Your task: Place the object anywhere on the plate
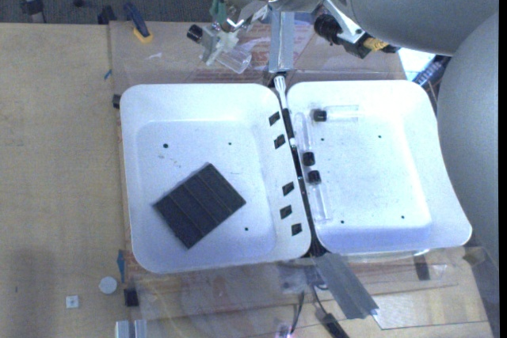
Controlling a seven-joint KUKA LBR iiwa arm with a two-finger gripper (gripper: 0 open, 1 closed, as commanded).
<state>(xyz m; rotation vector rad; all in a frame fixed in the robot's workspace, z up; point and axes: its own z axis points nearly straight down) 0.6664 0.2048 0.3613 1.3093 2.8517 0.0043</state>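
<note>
Left bin [142, 170]: flat dark ribbed square plate [200, 204], tilted diamond-wise. End effector [226, 43] well above, past bins' far edge, clear plastic fingers; open/closed state unclear.

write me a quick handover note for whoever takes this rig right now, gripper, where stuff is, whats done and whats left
Gripper: raised behind the far edge of the bins, above the bench. Something clear and glassy sits at its tip, but I cannot tell whether the fingers are shut on it.

Plate: a dark square slab lying flat in the left bin, near its front left. Nothing rests on it.

Right bin: a clear tube with a dark cap lies near the back, and more clear tubes lie along the left wall.

Done: nothing placed yet.

Left: confirm what the gripper holds, if anything, then get an object onto the plate.
</note>
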